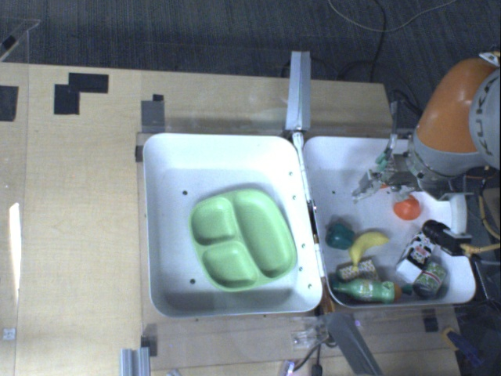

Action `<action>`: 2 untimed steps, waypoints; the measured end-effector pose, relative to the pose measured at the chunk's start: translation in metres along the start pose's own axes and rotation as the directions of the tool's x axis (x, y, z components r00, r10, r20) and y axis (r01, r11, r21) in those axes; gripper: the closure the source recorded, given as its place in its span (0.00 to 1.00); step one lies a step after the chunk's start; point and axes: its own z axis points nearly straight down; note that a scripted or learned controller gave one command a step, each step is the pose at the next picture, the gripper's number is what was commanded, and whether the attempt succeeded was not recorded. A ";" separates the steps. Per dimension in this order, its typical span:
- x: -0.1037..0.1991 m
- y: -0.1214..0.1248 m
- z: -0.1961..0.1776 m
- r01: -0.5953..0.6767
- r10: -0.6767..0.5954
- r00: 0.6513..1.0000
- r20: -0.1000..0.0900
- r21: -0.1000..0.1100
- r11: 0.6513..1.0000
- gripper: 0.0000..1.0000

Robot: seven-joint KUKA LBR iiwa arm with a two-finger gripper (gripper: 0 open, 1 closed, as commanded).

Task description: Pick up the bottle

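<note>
Two shallow white bins sit side by side on the pale wooden worktop (70, 210). The left bin (168, 163) at the centre of the frame carries one green tray (243, 237) with three compartments. The right bin (329, 163) holds one green bottle (366, 291) lying on its side along the lower rim, one yellow banana (366, 244) just above it, one teal rounded object (340, 235) to the banana's left, one small orange object (406, 207), one dark can (429, 279) and one white-and-black carton (418, 255) at the lower right. Print on the carton and can is too small to read.

The arm (462, 116) enters from the right edge of the frame. Its pincer (376, 180) hangs over the upper part of the right bin, above and left of the orange object and well apart from the bottle. Nothing shows between its fingers; how far they are parted cannot be told.
</note>
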 end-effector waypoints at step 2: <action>0.024 -0.084 0.075 -0.079 0.079 0.997 0.000 -0.011 0.997 0.00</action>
